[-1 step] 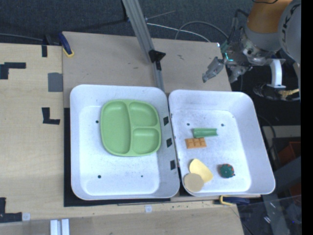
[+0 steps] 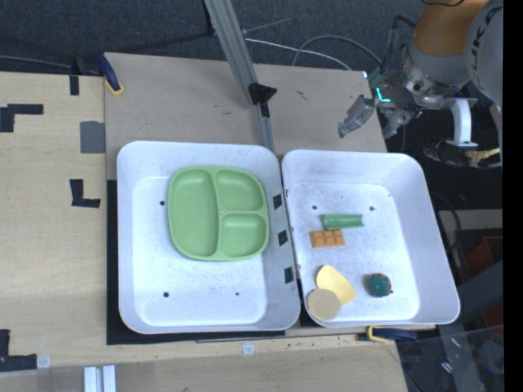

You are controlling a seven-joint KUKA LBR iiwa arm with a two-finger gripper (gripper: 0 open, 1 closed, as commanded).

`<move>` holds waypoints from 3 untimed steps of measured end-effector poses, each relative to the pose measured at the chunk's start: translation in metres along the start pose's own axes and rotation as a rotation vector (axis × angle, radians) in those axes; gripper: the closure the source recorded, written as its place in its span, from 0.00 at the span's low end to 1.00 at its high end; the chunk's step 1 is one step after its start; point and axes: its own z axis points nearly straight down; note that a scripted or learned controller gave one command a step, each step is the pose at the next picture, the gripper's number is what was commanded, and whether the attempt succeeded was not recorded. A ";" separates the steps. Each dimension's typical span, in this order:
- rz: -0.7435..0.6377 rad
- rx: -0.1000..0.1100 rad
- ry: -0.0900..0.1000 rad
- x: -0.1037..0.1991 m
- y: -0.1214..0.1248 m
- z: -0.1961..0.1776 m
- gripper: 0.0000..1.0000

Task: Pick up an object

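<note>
The gripper is hovering at one o'clock beyond the right bin; finger state cannot be told. The green block, judged light and rigid, is best pinched across its narrow sides.

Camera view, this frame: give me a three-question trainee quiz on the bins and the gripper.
1. True or false: the green divided plate lies in the left bin.
2. Which sits nearest the orange waffle piece? A) green cylinder B) red-and-green ball C) yellow slice
3. Fill in: the gripper hovers beyond the right bin's ____ edge.

Key: 1 true; 2 A; 3 far.
</note>
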 end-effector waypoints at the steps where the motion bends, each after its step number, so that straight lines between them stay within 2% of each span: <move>1: 0.000 0.004 0.000 0.010 0.003 0.051 0.00; 3: 0.001 0.008 0.000 0.014 0.010 0.167 0.00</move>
